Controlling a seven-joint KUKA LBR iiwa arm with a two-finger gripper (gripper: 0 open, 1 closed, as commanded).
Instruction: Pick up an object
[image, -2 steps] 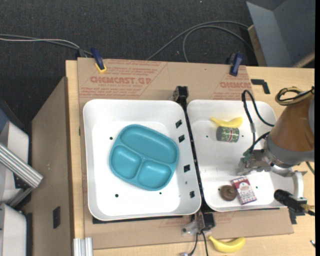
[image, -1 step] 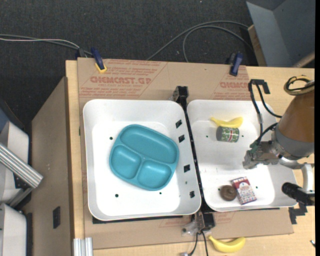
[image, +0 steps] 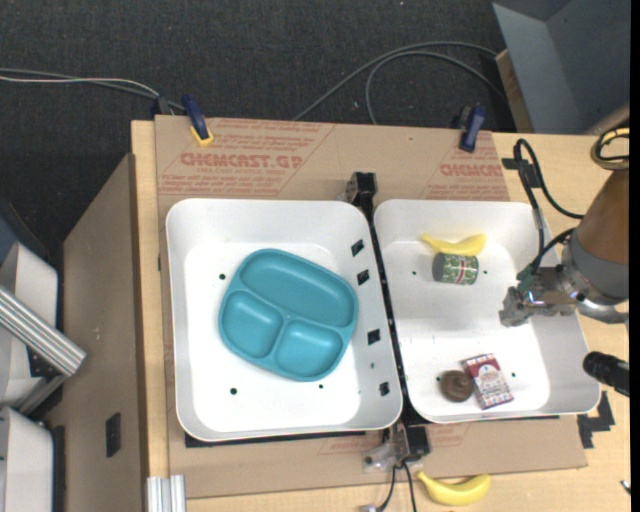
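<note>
Hand (image: 515, 305): grip state cannot be told. Green can (image: 455, 268): lain on its side just leftward, long axis crossways, under a banana (image: 453, 243).

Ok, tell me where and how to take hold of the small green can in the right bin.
Grip the green can across its round sides at mid-length, coming from above. It lies on its side, axis roughly left-right, so close front-to-back. The yellow banana touches its far side, leaving little room there; that finger probably has to wedge between them.
</note>
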